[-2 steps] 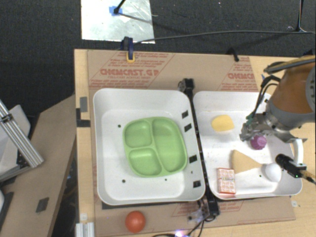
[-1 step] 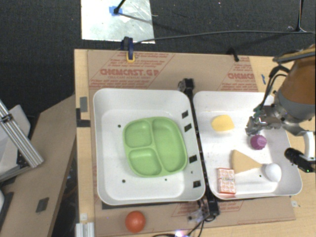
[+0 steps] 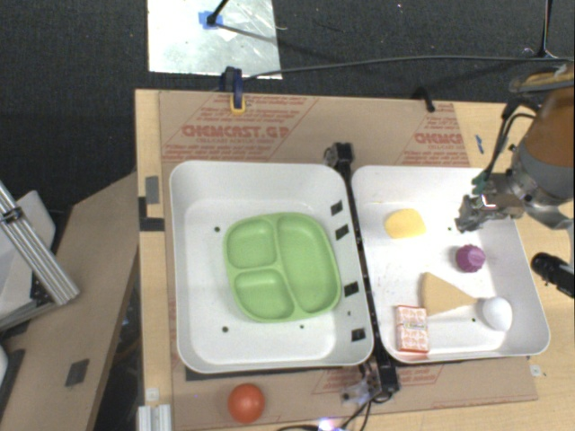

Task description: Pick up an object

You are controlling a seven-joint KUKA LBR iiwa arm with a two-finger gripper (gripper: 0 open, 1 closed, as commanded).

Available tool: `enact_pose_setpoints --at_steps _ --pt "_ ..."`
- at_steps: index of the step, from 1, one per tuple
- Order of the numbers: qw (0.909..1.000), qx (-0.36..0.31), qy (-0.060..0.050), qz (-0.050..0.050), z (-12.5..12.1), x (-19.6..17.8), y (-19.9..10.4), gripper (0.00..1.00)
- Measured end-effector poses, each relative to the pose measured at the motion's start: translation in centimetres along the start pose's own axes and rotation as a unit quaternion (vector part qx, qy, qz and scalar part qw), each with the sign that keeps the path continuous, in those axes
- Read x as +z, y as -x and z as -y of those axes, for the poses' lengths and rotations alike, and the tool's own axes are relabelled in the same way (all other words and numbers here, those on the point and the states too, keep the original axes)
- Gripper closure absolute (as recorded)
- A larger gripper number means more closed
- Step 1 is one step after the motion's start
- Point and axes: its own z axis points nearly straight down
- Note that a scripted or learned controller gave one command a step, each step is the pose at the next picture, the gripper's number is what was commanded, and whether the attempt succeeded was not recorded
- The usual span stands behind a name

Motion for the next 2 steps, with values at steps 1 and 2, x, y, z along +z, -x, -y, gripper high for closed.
enact_pose_setpoints --at_steps 1,2 --pt "1.0000 -0.002 -0.002 -0.002 -1.3 -0.6 -5.5 1.00" --pt "1.0000 -0.002 -0.002 -0.002 -1.7 -0.8 -10.2 1.00"
